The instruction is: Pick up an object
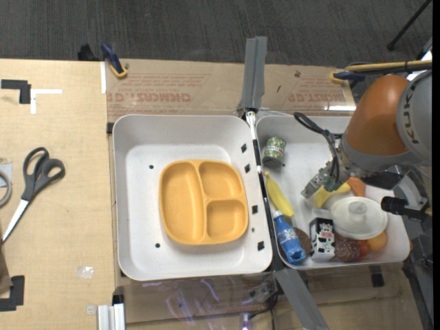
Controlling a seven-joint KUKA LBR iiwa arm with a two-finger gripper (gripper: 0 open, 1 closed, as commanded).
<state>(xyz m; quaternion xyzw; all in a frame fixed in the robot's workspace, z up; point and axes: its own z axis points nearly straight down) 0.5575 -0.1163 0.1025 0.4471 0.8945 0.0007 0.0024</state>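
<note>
Camera view from above the bench: I am reaching in from the right and lowering my pincer (323,183) into the right bin (295,126), where the loose things are lying crowded toward the near end. The tip is hanging just beside a small yellow piece (322,196); whether I am spread, pressed together or pinching anything, I cannot tell, since my own wrist is blocking the sight of it. Around me a banana (279,194) is lying along the divider, a blue bottle (289,239) is resting below it, a green can (273,151) is standing apart toward the far end, and a white lidded bowl (357,214) is sitting near the carton with a cow print (323,238). The left bin (130,150) is holding a yellow divided plate (204,202). Scissors (31,181) are lying on the bench, well apart. I am judging the yellow piece the likeliest target, being nearest.
</note>
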